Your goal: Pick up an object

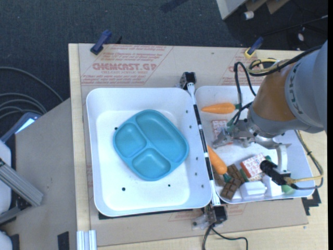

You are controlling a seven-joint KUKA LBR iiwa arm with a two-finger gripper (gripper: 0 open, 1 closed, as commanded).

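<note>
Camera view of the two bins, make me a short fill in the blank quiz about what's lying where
1. The blue divided plate lies in the ____ bin as the camera sees it.
2. The plate has ____ compartments.
3. The two carrots in the other bin are ____ in colour.

Missing words: left; three; orange

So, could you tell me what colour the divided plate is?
Light blue; the divided plate shows in the camera view.
</note>
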